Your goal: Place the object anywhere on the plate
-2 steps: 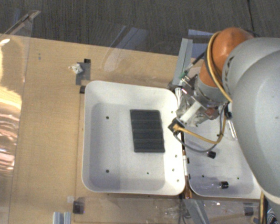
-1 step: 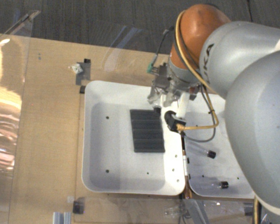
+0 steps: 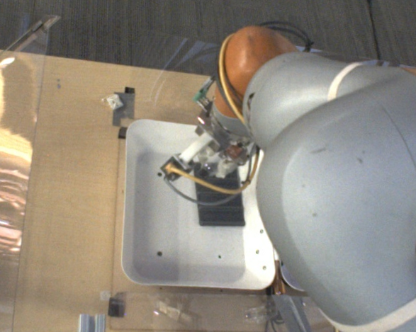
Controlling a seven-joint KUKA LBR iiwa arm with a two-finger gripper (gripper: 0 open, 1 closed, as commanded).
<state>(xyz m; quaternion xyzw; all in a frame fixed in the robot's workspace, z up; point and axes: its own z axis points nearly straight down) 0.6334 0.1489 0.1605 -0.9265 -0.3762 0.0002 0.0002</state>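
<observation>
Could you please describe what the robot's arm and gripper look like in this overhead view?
The arm is a bulky, rounded shell in smooth light grey, with a paler ring around one joint and an orange dome-shaped section above the wrist. A yellow cable loops from the orange section down past the gripper, which is a compact cluster of white, black and metallic parts with a dark rectangular block beneath it.

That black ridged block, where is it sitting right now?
The black block lies inside the white bin, toward its right side, just below the gripper and its yellow cable.
</observation>
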